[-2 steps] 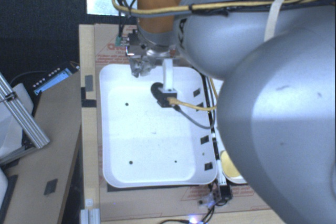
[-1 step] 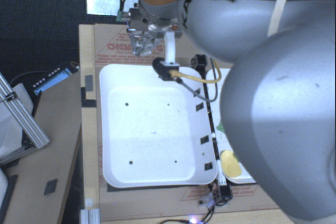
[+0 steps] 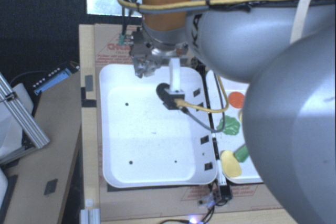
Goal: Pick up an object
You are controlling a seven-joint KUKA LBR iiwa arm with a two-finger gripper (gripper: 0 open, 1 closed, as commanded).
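My gripper [image 3: 142,66] hangs over the back edge of the left white bin [image 3: 118,165], near its far left corner. I see nothing held in it. In the strip of the right bin [image 3: 247,180] that my arm leaves uncovered lie an orange piece [image 3: 236,98], a leafy green piece [image 3: 229,125], a yellow rounded piece [image 3: 230,163] and a small green piece [image 3: 241,153]. The rest of that bin is hidden behind my arm.
The big grey arm [image 3: 262,34] covers the upper right of the view. A brown cardboard sheet [image 3: 88,128] lies under both bins. A metal frame [image 3: 21,118] and a blue-and-black device [image 3: 52,77] stand off the bench at the left.
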